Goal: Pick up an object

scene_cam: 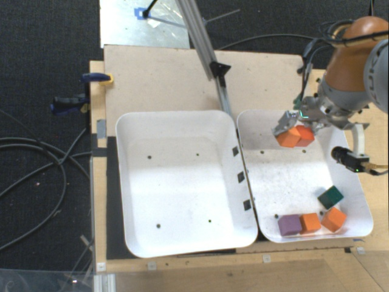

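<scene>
The hand (296,128) is clamped on an orange block (295,136), which hangs just below its fingers over the far part of the right bin (267,163), so the grasp looks made and the lift is the step in hand (whether the block has cleared the floor I cannot tell). Next comes a steady rise without loosening the grip. Well below the hand, at that bin's near edge, lie a purple block (290,225), two orange cubes (310,223) and a dark green block (330,196); the left bin (182,181) sits beyond.
</scene>
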